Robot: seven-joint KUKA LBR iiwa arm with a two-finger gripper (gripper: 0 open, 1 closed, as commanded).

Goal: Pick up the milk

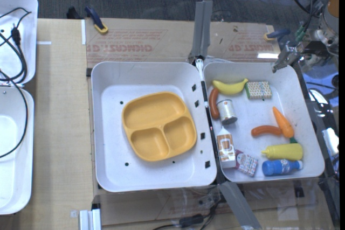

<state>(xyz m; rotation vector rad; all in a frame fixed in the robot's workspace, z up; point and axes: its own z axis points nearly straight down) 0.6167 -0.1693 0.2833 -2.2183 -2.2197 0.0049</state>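
Note:
The milk (pixel 225 147) is a small white carton with a brown label. It lies near the front left corner of the right bin (pixel 307 116), against the bin's left wall. My gripper (pixel 282 60) hangs over the bin's far right corner, well away from the milk and to its upper right. Nothing is visible in it. The grey arm with its orange band enters at the top right.
Also in the right bin are a banana (pixel 230 85), a speckled box (pixel 259 90), a red sausage (pixel 214 103), a can (pixel 227 112), a carrot (pixel 283 122), an orange sausage (pixel 266 130), a yellow bottle (pixel 283 152), a blue bottle (pixel 281 167) and a small packet (pixel 247 164) beside the milk. The left bin (pixel 105 116) holds a yellow divided tray (pixel 159 125).

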